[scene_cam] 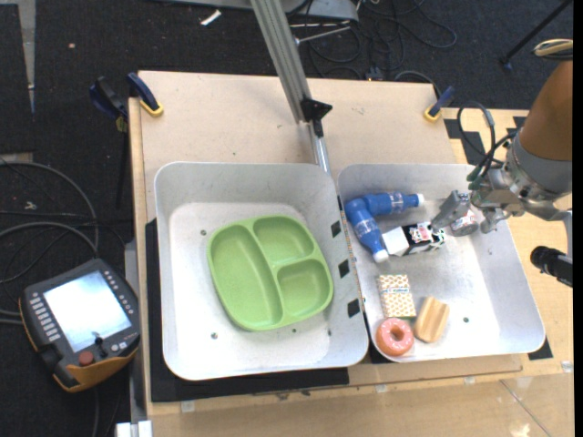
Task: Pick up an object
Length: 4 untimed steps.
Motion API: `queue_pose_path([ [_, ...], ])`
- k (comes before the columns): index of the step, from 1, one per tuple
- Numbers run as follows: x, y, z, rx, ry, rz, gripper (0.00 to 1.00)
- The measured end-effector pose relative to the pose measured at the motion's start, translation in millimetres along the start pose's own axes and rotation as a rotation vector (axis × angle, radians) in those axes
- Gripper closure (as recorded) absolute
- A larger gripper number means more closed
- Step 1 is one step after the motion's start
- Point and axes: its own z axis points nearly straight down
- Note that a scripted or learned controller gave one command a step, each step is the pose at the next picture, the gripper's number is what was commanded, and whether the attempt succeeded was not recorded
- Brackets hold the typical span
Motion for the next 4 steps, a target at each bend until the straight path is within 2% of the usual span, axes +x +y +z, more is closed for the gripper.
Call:
queue_pose_path([
  [1, 0, 0, 0, 0.000, 0.000, 0.001, 0.00],
  [2, 6, -5, 62, 0.006, 0.001, 0.002, 0.00],
  [3, 14, 2, 114, 0.005, 0.001, 0.000, 0.00],
  [4, 14, 2, 134, 0.001, 0.000, 0.002, 0.00],
])
